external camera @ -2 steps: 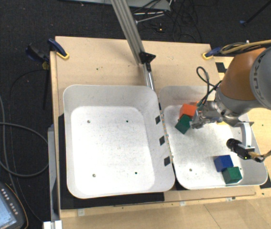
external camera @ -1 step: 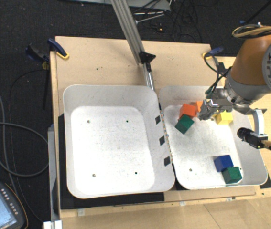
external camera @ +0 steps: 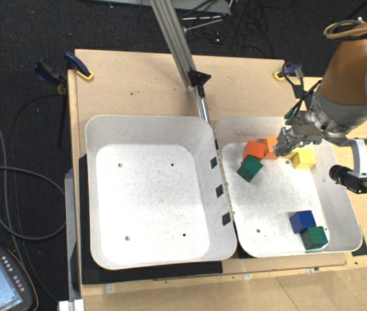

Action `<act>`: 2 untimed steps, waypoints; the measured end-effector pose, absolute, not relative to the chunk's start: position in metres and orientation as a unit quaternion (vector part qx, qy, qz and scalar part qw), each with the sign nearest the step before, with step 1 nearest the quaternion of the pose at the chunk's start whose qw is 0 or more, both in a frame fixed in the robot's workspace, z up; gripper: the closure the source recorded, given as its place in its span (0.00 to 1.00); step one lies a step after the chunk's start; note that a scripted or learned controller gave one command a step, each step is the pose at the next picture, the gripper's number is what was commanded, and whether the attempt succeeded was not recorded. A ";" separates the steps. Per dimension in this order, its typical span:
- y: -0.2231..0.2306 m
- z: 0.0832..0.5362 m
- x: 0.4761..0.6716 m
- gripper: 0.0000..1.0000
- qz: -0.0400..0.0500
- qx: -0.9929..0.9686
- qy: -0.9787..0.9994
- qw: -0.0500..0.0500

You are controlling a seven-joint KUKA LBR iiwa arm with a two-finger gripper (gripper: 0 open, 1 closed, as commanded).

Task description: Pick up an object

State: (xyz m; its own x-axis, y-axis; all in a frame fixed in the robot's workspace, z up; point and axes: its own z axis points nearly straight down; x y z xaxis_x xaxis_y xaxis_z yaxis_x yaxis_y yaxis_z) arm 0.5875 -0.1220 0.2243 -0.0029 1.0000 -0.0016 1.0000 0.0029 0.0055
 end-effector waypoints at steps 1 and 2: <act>-0.079 0.229 0.582 1.00 0.001 0.705 0.710 0.000; -0.027 0.220 0.576 1.00 0.000 0.704 0.710 -0.001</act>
State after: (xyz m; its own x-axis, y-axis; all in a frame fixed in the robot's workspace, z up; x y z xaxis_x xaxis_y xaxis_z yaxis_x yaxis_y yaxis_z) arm 0.5764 -0.0271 0.2204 -0.0080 1.0000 0.0015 1.0000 0.0080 -0.0008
